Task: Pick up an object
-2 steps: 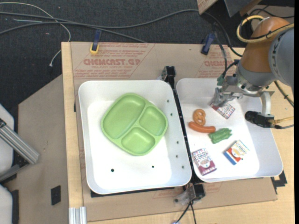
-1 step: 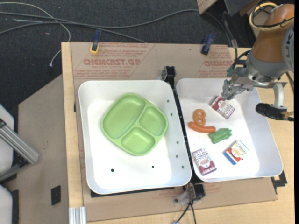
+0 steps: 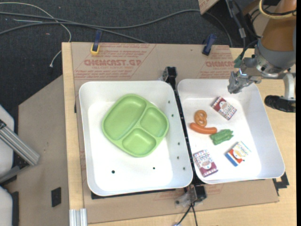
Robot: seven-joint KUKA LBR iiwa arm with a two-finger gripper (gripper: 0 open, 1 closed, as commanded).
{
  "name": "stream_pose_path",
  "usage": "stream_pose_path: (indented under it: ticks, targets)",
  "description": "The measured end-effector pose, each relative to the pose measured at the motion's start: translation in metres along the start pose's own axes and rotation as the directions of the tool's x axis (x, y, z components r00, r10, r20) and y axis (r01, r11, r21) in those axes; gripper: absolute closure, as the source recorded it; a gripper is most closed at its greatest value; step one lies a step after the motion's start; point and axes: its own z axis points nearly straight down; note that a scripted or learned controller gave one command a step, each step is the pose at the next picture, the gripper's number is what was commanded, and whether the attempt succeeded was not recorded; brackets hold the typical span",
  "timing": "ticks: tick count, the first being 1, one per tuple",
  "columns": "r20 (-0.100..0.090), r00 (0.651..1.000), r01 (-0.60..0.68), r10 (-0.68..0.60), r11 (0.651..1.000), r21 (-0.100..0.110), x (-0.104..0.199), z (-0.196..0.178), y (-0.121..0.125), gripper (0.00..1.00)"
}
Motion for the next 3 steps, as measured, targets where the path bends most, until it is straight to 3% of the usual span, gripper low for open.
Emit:
stream_pose_path:
  ticks: [1, 3]
  targets:
    - [0.0, 1.0, 0.001, -0.001, 1.0, -0.001, 0.01, -0.054, 0.006, 1.0]
    - [-0.004, 1.0, 0.005, -0.004, 1.0, 0.009, 0.116, -0.057, -0.007, 1.0]
